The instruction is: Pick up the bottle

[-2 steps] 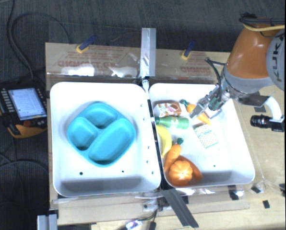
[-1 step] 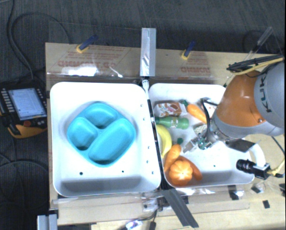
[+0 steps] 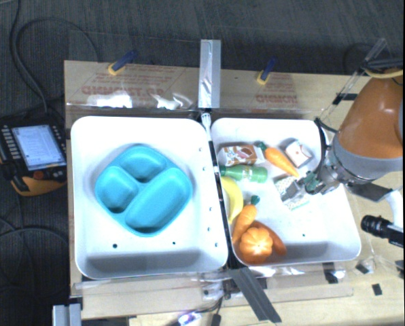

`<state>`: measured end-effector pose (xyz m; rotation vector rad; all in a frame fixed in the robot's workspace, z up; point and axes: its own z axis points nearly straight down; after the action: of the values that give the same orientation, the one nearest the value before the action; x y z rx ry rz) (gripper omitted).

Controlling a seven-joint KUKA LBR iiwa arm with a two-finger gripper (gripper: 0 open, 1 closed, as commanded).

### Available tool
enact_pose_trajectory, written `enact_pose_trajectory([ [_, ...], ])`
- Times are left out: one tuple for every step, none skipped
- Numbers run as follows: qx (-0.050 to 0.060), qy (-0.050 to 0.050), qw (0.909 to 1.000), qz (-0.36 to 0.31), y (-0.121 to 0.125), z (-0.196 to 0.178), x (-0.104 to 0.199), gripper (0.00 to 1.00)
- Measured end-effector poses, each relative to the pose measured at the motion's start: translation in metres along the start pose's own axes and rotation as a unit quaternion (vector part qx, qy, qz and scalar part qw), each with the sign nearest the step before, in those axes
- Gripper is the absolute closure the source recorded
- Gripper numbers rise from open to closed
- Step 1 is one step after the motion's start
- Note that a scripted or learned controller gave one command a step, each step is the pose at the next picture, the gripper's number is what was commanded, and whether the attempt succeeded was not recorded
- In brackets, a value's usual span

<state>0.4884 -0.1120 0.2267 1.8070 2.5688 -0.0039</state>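
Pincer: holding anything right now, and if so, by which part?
Cannot be told. The pincer sits low in the right bin, apart from the green bottle, which lies on its side by the divider; no item is visibly gripped.

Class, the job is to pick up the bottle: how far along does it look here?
Done: nothing yet; the green bottle lies flat in the right bin beside the banana. In hand: the pincer is low inside that bin, right of the bottle. Left: reach, grasp, lift.
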Motion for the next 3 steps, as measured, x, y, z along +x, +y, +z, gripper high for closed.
enact_pose_trajectory([
  [0.0, 0.0, 1.0, 0.0, 0.0, 0.0, 0.0, 0.0],
  [0.0, 0.0, 0.9995, -0.03, 0.077, 0.043, -0.001, 0.0],
  [-0.002, 0.0, 0.9914, 0.131, 0.03, 0.135, -0.004, 0.0],
])
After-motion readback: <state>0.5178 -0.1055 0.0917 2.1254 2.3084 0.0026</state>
